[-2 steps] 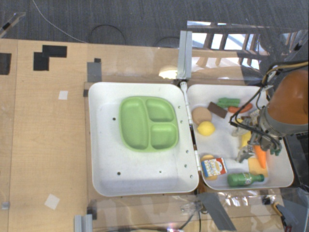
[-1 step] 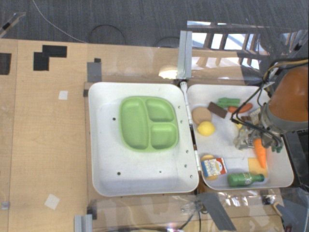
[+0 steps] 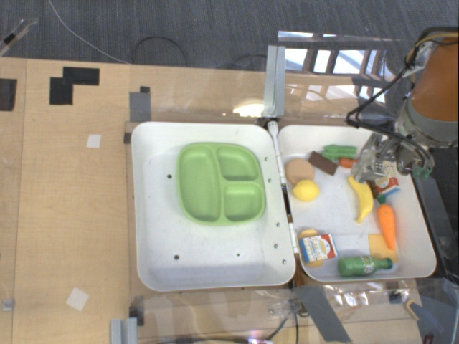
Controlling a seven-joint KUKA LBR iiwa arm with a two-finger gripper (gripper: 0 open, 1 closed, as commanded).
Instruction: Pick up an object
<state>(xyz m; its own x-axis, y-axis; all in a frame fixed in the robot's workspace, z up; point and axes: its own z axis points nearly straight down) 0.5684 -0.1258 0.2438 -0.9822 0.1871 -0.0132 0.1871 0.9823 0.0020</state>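
Above the banana, the gripper.

green plate, yellow banana (orange carrot)

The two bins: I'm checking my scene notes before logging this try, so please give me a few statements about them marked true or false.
1. The green divided plate lies in the left bin. True.
2. The banana lies on the green divided plate. False: it lies in the right bin, beside the carrot.
3. The lemon sits near the right bin's left wall. True.
4. The green bottle stands upright. False: it lies on its side near the front rim.
5. The end effector hovers over the left bin. False: it is over the right bin, near the banana's top end.
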